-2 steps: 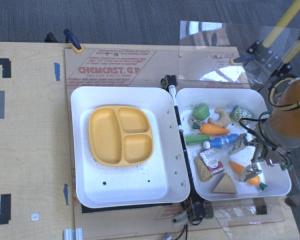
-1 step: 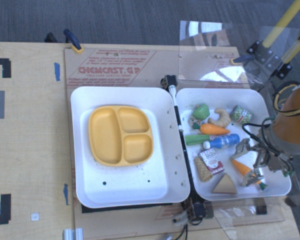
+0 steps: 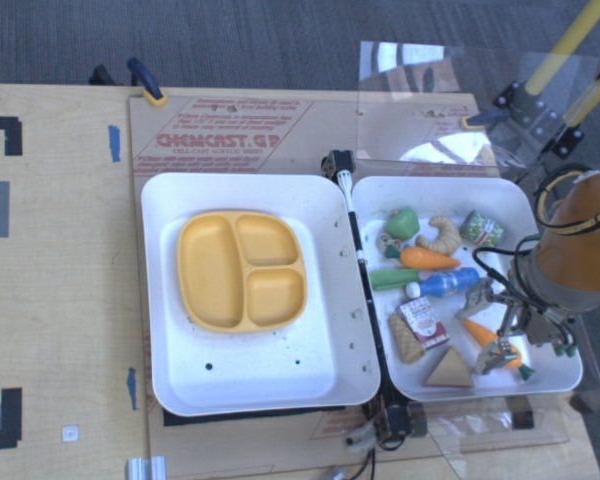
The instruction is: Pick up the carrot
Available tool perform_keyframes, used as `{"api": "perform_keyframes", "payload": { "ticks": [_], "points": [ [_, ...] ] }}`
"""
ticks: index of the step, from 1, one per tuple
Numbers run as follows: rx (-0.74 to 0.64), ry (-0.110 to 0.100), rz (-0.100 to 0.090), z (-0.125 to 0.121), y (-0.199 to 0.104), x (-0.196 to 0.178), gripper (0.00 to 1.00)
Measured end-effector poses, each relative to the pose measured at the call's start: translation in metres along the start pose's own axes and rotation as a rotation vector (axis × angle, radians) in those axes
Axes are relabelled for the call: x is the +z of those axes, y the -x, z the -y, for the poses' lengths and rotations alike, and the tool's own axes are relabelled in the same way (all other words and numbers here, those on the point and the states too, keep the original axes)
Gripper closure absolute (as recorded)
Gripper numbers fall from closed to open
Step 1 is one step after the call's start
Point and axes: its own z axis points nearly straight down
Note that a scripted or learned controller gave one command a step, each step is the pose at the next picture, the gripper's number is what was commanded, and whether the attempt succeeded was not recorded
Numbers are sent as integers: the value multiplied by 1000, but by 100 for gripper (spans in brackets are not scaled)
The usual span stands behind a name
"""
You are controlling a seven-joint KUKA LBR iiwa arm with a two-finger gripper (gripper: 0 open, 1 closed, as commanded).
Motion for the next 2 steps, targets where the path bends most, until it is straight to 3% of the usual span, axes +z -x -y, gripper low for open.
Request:
{"api": "perform_keyframes", "payload": {
  "ticks": [1, 2],
  "points": [
    [429, 8, -8, -14, -2, 0, 0],
    [427, 3, 10, -12, 4, -13, 100]
  ]
}}
